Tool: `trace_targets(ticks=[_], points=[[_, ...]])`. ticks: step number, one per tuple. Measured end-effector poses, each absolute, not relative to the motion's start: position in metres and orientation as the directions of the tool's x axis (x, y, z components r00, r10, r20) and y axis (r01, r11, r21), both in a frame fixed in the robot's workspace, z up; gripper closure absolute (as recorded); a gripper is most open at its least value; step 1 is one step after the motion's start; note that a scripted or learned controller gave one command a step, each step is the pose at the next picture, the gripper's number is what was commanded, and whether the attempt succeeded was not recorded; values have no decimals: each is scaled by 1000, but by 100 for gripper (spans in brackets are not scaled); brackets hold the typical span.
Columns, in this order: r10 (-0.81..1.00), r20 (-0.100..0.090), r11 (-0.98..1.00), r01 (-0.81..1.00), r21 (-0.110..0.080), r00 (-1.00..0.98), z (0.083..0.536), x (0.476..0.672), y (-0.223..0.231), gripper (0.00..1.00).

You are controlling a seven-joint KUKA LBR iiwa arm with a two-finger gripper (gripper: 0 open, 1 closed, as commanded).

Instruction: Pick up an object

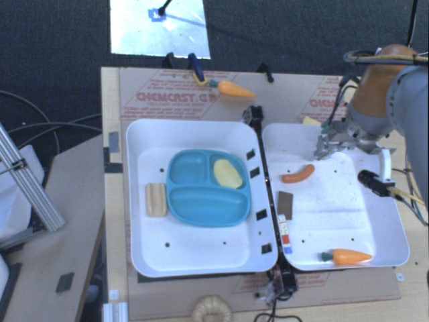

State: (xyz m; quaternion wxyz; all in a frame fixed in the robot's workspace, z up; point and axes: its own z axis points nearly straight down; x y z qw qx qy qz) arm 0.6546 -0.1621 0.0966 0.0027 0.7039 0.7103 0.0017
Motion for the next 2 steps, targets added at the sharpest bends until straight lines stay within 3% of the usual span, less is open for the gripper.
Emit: trace_targets(ticks=[1,2], points=[[1000,-2,5,1000,8,-5,145,664,-167,100],[1000,-2,2,1000,7,-2,193,660,-171,100]])
